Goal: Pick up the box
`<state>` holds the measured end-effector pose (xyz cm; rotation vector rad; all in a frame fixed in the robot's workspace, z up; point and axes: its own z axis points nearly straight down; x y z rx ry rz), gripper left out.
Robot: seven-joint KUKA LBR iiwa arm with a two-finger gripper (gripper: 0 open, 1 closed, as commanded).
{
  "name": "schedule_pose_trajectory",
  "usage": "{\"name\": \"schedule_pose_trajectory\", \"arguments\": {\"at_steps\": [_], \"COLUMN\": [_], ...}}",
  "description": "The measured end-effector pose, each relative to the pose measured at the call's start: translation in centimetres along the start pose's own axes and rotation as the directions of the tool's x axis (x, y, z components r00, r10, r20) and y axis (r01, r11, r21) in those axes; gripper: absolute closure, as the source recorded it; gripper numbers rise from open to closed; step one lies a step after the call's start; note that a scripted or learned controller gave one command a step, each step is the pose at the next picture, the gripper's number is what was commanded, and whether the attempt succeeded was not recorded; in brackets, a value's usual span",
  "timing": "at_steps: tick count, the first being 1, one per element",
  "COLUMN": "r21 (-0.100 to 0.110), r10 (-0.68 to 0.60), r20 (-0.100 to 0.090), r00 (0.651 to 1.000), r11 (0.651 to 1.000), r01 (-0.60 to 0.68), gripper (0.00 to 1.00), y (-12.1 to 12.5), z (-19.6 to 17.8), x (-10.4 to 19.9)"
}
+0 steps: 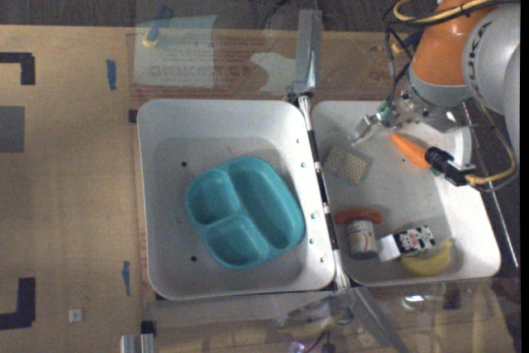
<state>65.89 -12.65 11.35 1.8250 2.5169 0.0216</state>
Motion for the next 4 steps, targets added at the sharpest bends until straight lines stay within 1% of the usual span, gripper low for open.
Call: {"name": "schedule_pose_trajectory", "arguments": {"at_steps": [1,2,3,4], "r21": [0.023,0.03,0.024,0.02], "r10": [-0.121,-0.049,-0.202,-0.388], "r20": [-0.029,-0.015,-0.022,-0.03], "r00": [0.992,0.999,0.979,0.921], "r11": [0.992,0.998,0.979,0.921], "r01": [0.122,0.049,0.203,0.389], "gripper": [0.0,0.0,0.0,0.0], "y": [-7.0,0.7,-11.9,-11.5], "z": [1.7,2.7,-9.2,0.3], "x": [-5.5,-0.2,0.6,6.8]}}
